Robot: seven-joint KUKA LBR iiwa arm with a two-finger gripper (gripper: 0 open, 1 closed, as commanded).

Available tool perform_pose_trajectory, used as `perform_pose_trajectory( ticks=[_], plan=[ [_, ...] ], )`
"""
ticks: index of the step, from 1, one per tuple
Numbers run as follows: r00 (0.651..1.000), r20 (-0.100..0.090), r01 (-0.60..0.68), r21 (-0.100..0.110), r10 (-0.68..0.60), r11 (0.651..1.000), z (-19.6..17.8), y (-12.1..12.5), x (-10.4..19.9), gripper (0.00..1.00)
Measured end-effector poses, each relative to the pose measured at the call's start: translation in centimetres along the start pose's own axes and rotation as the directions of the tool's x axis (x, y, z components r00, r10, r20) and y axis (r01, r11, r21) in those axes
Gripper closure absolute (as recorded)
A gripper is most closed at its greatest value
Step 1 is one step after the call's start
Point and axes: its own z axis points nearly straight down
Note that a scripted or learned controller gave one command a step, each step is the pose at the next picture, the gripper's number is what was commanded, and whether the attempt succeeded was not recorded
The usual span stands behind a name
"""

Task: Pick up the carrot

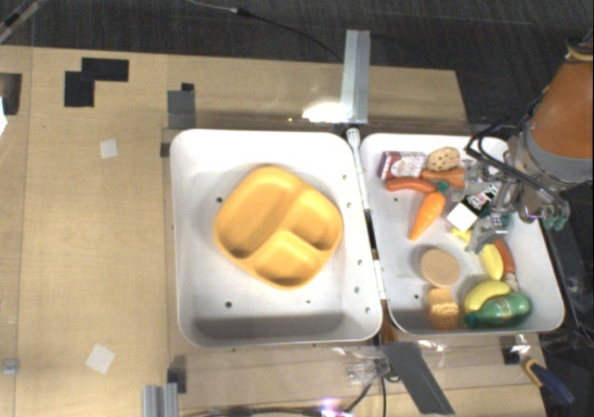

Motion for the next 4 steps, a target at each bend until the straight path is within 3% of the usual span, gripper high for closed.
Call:
perform_pose_trajectory(
  ticks=[1, 2, 3, 4],
  plan=[
    [1.0, -0.007, 0.029, -0.003, -0.029, 1.0, 8.7, 2.6, -4.2, 0.0],
    [0.989, 0.006, -0.15, -0.001, 0.15, 0.989, 11.2, 6.0, -2.4, 0.0],
    [0.981, 0.006, -0.192, -0.002, 0.192, 0.981, 11.3, 5.2, -4.9, 0.0],
    [0.853, 0.0, -0.521, -0.002, 0.521, 0.853, 11.2, 4.3, -6.7, 0.0]
  ],
)
